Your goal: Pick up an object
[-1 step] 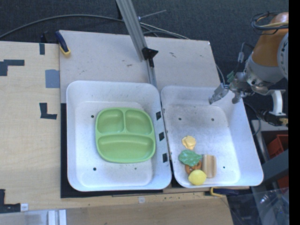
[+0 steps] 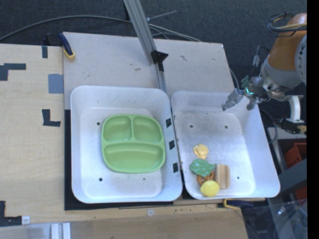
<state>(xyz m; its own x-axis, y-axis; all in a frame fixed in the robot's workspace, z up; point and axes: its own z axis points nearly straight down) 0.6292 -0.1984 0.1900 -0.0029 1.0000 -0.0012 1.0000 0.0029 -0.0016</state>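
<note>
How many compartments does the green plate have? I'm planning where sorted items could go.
3. The green plate in the left bin has two smaller compartments side by side at its far edge and one wide compartment along its near edge.

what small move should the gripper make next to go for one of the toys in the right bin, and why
Probably travel toward the near end of the right bin. The gripper sits over its far right corner, apart from the toys, which cluster near the front: pale yellow piece, green piece, yellow ball, tan block. The pale piece lies closest.
</note>
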